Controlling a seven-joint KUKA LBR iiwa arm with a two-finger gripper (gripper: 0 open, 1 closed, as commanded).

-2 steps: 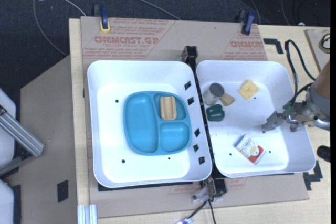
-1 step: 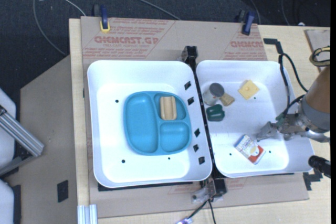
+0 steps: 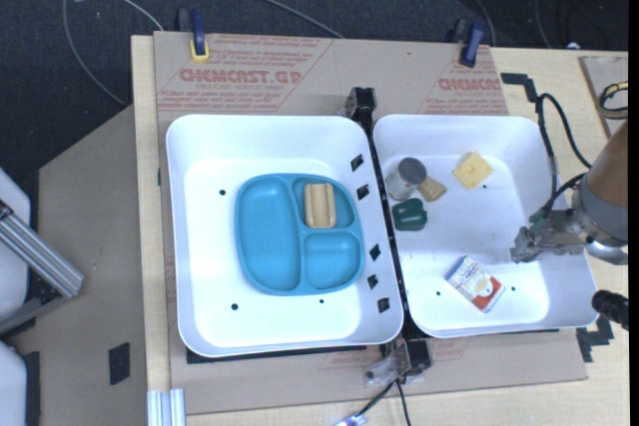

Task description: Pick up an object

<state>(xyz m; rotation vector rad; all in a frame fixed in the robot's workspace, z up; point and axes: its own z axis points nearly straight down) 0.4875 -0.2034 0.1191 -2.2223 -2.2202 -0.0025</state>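
The right bin (image 3: 519,140) holds a grey can (image 3: 404,177), a small tan piece (image 3: 432,190), a dark green block (image 3: 407,213), a yellow block (image 3: 472,171) and a white packet with red and blue print (image 3: 473,282). My gripper (image 3: 527,247) is low over the right side of that bin, up and to the right of the packet, with nothing visible between its fingers. The arm (image 3: 609,210) enters from the right edge.
The left bin (image 3: 200,234) carries a blue divided plate (image 3: 298,232) with a tan bread-like piece (image 3: 319,205) in its upper right compartment. Black clips (image 3: 361,102) join the two bins along the middle. Blue clamps (image 3: 198,35) hold the board at the back.
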